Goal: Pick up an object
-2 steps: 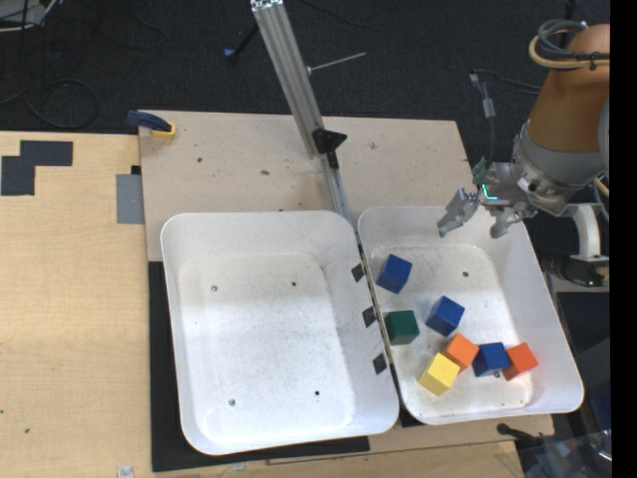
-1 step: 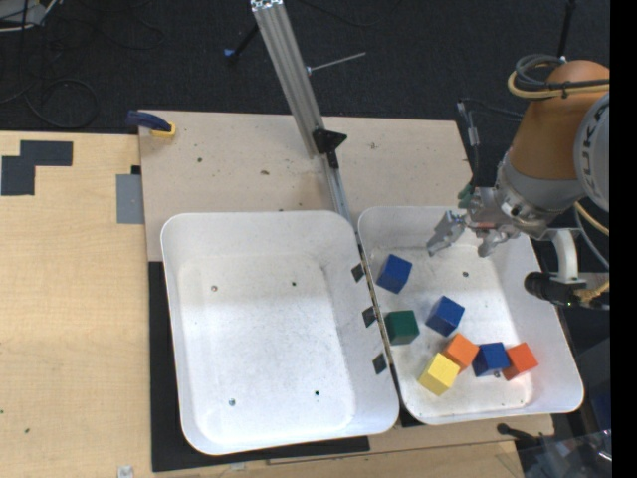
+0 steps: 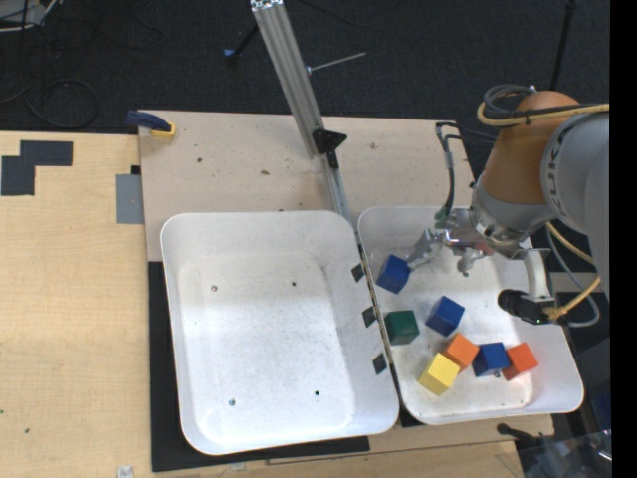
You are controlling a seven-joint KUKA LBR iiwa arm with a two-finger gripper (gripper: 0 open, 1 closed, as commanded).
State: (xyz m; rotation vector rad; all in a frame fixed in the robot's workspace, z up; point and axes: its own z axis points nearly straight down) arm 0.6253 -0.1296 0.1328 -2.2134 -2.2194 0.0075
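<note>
The claw (image 3: 450, 248) hangs over the upper part of the right bin (image 3: 557, 391), its two fingers spread open with nothing between them. A blue cube (image 3: 393, 274) lies just to its left. Lower in the same bin sit a green cube (image 3: 402, 326), another blue cube (image 3: 445, 316), an orange cube (image 3: 461, 350) and a yellow cube (image 3: 439, 372). The left bin (image 3: 199, 267) sits beside it on the worktop (image 3: 239, 162).

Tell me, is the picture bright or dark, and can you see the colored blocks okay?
In the camera view the light is even and soft: the white bins look bright with no harsh glare, and the floor at the top is dark. The blocks, like the yellow block and green block, show clearly with small shadows. The gripper looks a bit fuzzy, so its fine parts are hard to make out.
</note>
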